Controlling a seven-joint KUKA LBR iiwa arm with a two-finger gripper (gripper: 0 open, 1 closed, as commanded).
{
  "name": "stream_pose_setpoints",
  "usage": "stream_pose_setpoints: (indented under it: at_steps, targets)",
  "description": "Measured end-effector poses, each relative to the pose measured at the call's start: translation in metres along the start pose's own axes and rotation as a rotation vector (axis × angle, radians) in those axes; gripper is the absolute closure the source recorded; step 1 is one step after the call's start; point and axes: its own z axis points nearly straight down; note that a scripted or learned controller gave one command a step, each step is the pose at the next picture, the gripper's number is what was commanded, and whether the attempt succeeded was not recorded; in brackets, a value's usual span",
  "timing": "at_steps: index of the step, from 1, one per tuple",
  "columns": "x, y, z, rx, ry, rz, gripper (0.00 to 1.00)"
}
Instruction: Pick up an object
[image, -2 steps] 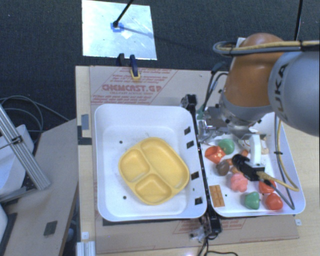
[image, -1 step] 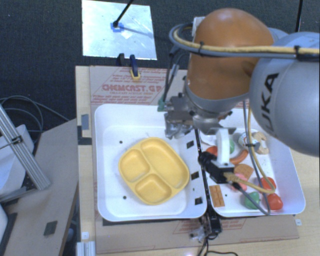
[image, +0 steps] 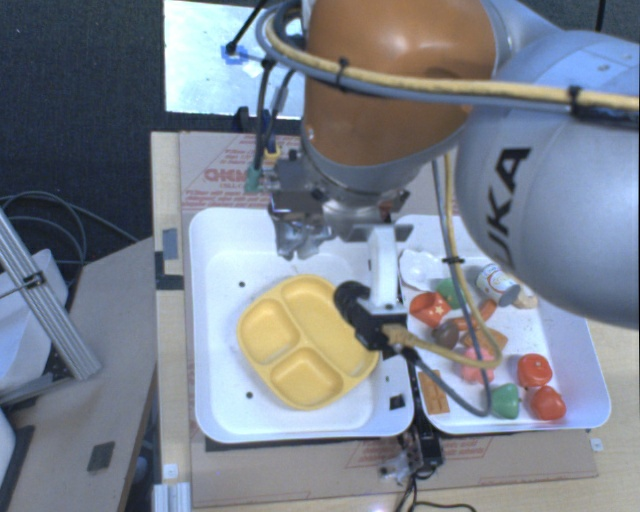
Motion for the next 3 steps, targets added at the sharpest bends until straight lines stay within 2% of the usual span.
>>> stream_pose_setpoints:
  at_steps: [1, 2, 3]
  targets:
    - [-0.0462, -0.0126, -0.1208, -0.007, 0.001, 0.013, 1.00]
    - [-0.0438, -0.0126, -0.1127, 0.006, -0.004, 0.008, 0.00]
    - [-0.0438, -0.0126, -0.1127, 0.006, -0.004, 0.008, 0.00]
